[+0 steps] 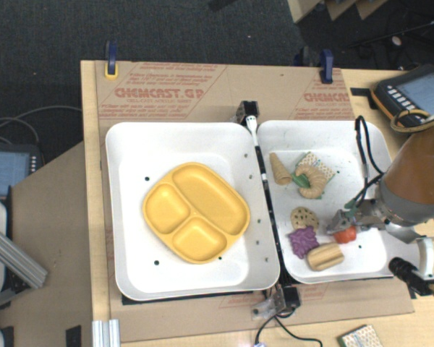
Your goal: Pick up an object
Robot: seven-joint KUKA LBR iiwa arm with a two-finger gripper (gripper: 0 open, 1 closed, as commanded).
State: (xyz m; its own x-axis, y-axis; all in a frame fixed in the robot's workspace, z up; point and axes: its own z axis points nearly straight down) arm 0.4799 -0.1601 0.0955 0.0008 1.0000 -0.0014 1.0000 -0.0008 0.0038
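Gripper down in the right bin at a small red item.

Red item (345,234) sits in the near-right part of the right bin (372,139), gripper (347,223) right on top of it; can't tell finger opening or whether it has hold. Just left of it: cookie (302,217), purple grapes (302,241), and a tan roll (325,256) nearest the front wall. Farther back: cone (278,168) and a tan toy with a green bit (311,176). Arm (416,183) comes in from the right, black cable looping over the bin. Left bin (123,194) holds a yellow divided plate (195,212), three compartments, roughly centred. Both bins on a cardboard sheet (166,85).
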